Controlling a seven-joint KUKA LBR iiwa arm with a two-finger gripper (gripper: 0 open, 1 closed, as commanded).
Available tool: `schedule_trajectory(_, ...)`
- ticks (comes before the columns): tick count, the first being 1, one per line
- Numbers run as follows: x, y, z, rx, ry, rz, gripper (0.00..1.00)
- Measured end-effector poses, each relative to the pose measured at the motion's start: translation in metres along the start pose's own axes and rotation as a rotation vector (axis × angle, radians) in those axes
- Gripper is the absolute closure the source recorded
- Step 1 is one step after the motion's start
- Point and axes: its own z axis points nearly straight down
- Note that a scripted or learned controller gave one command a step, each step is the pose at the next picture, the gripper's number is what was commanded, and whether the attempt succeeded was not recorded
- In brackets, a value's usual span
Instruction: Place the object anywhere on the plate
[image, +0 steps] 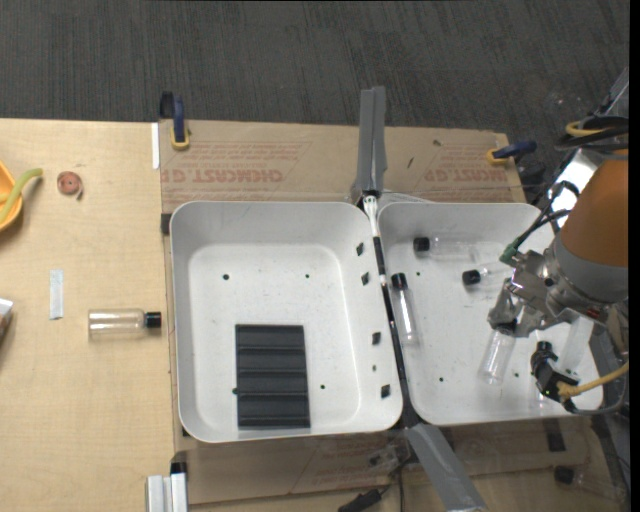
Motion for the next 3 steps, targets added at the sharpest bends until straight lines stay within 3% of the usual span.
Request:
schedule_trajectory(1,0.103,0.028,-0.004,-0.002,-0.001,-0.153,1.00)
schedule_trajectory(2,0.202,0.025,0.016,-0.002,-0.002,-0.087,1.00)
schedule_trajectory(3,0.202,0.025,0.017,-0.002,-0.003,-0.086,0.00)
